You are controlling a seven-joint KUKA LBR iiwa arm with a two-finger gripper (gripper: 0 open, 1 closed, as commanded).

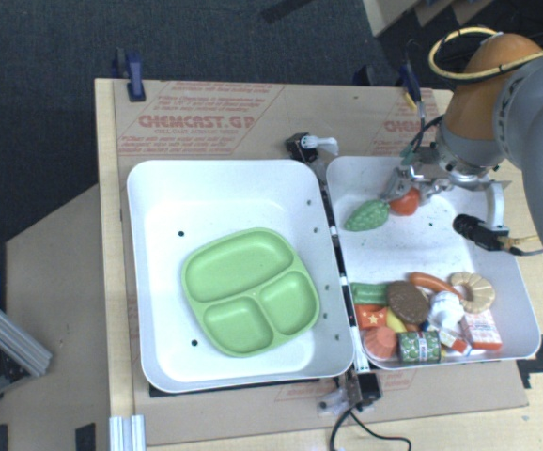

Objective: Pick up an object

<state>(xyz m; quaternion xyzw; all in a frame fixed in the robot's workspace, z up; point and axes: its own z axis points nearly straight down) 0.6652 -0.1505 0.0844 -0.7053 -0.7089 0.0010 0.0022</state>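
My gripper [409, 182] hangs over the far end of the right bin [412, 250], reaching in from the right under the orange band of the arm. Right below its tip lies a small red round piece [406, 204], and I cannot tell whether the two touch. A green leaf-shaped piece [367, 216] lies just left of the red one, against the bin's left wall. Nothing shows as lifted off the bin floor.
Several toy foods are heaped at the near end of the right bin, among them a sausage [428, 282], a brown disc [408, 302], a pretzel [472, 291] and a green can [420, 348]. The left bin [159, 214] holds a green divided plate [250, 290].
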